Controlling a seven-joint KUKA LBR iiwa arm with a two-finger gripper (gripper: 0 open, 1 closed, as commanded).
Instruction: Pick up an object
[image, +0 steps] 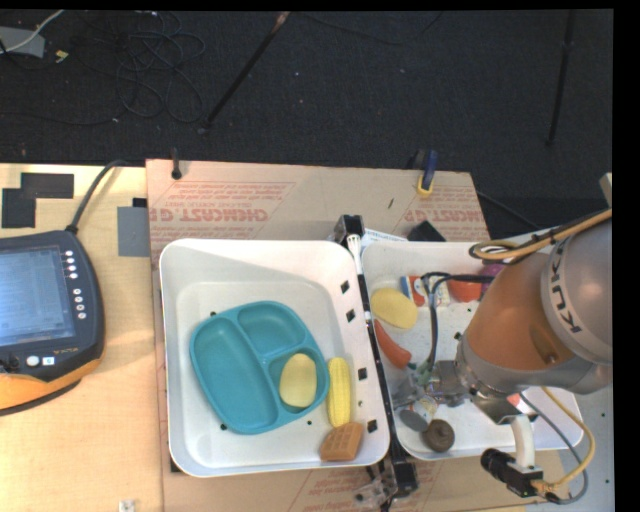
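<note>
My pincer (425, 385) is down in the right bin (560, 425), buried under my own wrist and orange band, and I cannot tell from above whether it is spread, pressed together or pinching anything. Just beside it lie a small dark round lump (438, 434) toward the near wall, a red piece (393, 351) against the wall between the bins, and a yellow rounded object (394, 309) a little further back. Any of them could be my pick, and that crowding is the risk: I judge I may nudge one aside, or close on bare floor between them. The black cable (433, 320) looping over this bin could snag as I lift. Across the wall, in the left bin (190, 262), a teal divided plate (235, 365) holds a pale yellow oval (298, 380), with a corn cob (339, 392) and a tan block (343, 441) beside it, well apart from me
</note>
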